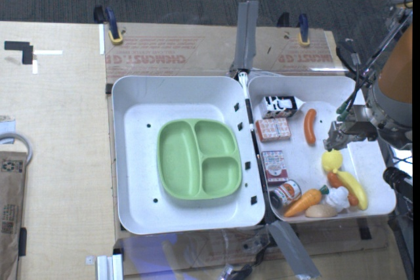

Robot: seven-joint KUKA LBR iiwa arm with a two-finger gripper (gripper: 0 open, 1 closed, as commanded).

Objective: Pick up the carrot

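My arm: reaches in from right, gripper (pixel 336 138) low over right bin (pixel 295 85), near carrot (pixel 304 201).
Grip: can't tell, too dark.

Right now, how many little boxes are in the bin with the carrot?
3, along the right bin's left side: a black-and-white one at the top, a reddish one below it, another lower still. The food pile could hide more.

Orange carrot (pixel 303 202) with a green top, yellow banana (pixel 353 188), pale green divided plate (pixel 199 159) in a white bin (pixel 131 160), light wood desk (pixel 52 115).
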